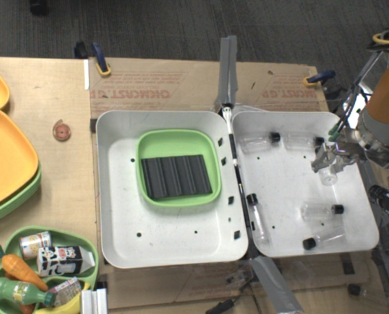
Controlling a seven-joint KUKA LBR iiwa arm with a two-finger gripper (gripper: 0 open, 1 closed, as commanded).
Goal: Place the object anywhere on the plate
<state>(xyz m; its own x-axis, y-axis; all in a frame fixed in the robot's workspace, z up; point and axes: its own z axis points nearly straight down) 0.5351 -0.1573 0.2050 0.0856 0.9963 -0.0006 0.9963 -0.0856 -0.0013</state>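
Note:
A green square plate [178, 137] sits in the left bin [119, 234]. A dark grey ribbed slab [178, 176] lies flat on that plate. Several clear plastic bottles with black caps lie in the right bin [292, 187]: one at the back left [259, 140], one near the front right [320, 210], another at the front edge [325, 239]. My gripper [327, 158] hangs over the right side of that bin, near its right wall. A small clear bottle [329, 176] shows just below it; whether it is gripped or lying on the bin floor is unclear.
Yellow plates [8, 159] are stacked on the bench at far left. A green bowl [44, 267] with toy food stands at front left. Clamps [101, 64] [318, 78] hold the cardboard behind the bins. A small pink disc [62, 131] lies left of the bins.

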